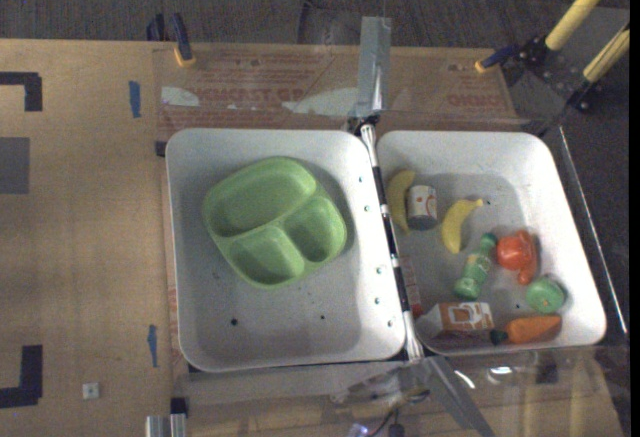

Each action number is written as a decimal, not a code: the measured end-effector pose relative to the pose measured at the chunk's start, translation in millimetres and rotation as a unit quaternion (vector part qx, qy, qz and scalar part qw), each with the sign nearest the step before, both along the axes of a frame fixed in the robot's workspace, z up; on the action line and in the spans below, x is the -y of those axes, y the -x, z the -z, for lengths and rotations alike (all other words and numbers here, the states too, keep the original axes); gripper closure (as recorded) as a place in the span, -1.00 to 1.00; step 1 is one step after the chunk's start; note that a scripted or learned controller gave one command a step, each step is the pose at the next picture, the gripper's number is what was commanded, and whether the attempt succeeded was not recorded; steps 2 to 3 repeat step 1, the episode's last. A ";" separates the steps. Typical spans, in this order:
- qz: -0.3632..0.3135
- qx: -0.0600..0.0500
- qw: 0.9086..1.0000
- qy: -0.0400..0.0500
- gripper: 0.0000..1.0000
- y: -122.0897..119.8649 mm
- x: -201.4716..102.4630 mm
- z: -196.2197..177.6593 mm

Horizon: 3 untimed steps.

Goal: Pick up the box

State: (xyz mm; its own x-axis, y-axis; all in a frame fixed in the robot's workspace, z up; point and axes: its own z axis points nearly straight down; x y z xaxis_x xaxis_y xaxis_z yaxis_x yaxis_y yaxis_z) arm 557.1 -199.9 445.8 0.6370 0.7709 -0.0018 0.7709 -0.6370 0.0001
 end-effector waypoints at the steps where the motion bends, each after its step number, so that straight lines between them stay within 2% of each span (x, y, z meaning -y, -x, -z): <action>1: 0.000 0.000 1.000 0.000 -1.00 -0.1 -0.1 0.4; 3: 0.000 0.000 1.000 0.000 -1.00 -0.1 -0.1 0.4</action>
